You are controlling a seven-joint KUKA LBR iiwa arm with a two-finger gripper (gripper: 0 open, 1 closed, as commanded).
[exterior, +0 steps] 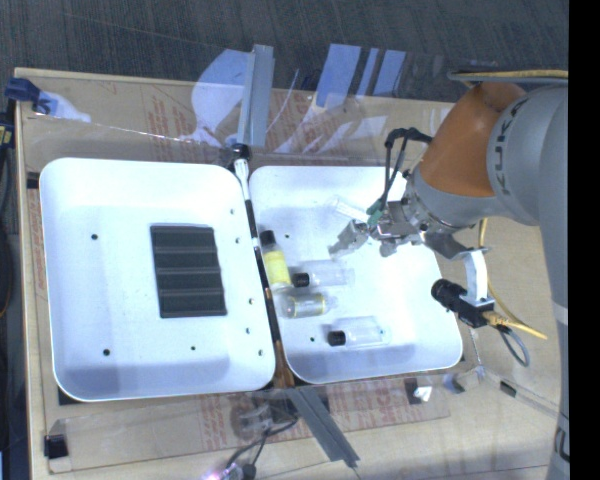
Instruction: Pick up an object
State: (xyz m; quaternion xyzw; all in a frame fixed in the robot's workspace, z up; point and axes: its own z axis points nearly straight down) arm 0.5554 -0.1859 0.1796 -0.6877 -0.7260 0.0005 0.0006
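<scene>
My gripper (366,240) hangs over the middle of the right bin (430,353), open, with nothing between its fingers. Just below and left of it lies a clear plastic piece (336,273). A yellow bottle (274,265) lies along the bin's left wall, with a small black-capped item (300,280) beside it. Two clear bottles lie nearer the front: one (304,306) in the middle, one with a black cap (355,335) lower down. Another clear item (346,208) rests behind the gripper.
The left bin (80,368) holds a black ribbed block (188,270). A ridge (255,268) divides the two bins. The arm's orange band (470,138) and grey body stand over the right bin's far right corner. Cables hang by the right rim.
</scene>
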